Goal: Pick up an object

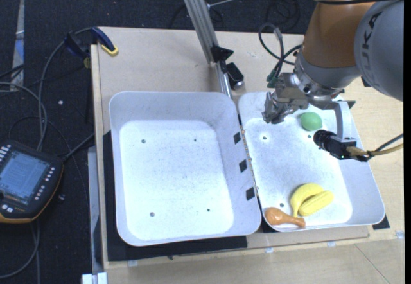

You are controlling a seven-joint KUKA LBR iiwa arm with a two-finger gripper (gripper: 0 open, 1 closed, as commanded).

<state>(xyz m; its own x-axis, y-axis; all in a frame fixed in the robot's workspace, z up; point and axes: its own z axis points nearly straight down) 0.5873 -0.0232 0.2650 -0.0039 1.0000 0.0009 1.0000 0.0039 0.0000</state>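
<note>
At the near edge of the right bin (359, 177) lie an orange, pear-shaped object (282, 216) and, just beside it, a yellow banana bunch (311, 200), the two almost touching. The left bin (128, 148) sits alongside on the bench (160, 58). Farther back in the right bin a small green ball (311, 121) rests near the far wall, and just to its left hangs the tool (276, 111), low over the bin's far left corner. Whether the tool is wide or narrow I cannot tell, since the wrist hides its tips; nothing is seen held in it. Any of the three objects would serve the task, and the green ball is the closest. My judgement is that the risks lie in that placement: the ball is round and could roll away if nudged from one side, and it sits close to the wall, so a descent there might strike the bin's rim. A straight drop from the present spot would likely close on bare bin floor
</note>
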